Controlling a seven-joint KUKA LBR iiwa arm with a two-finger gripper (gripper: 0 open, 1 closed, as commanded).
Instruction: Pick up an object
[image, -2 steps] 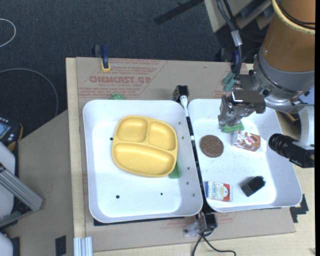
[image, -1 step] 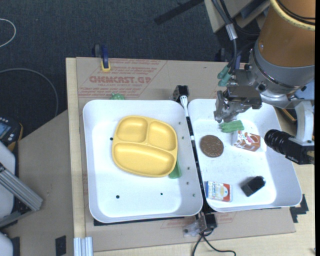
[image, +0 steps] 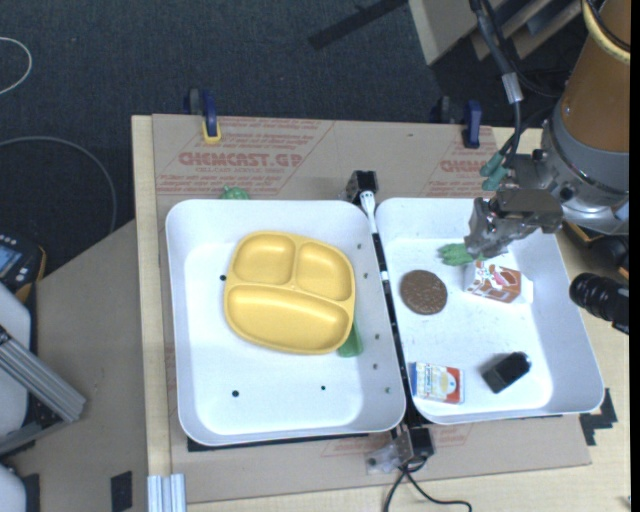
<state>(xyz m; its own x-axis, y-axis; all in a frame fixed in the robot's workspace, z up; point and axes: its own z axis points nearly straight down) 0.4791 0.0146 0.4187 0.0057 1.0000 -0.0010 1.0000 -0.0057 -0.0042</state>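
- The gripper (image: 487, 243) hangs low over the far part of the right bin (image: 560, 330); whether it is apart or together cannot be told from this angle.
- Just beside its tip lies a small green object (image: 456, 254), and just beneath it a red-and-white packet (image: 495, 282).
- Near these, a brown disc (image: 424, 292) rests on the bin floor.
- Toward the near edge sit a small white card with blue and orange print (image: 436, 382) and a black block (image: 506, 371).
- The left bin (image: 200, 330) holds a yellow divided tray (image: 290, 291), with something green (image: 350, 344) peeking from under its right edge.
- Both bins rest on the surface (image: 160, 300).
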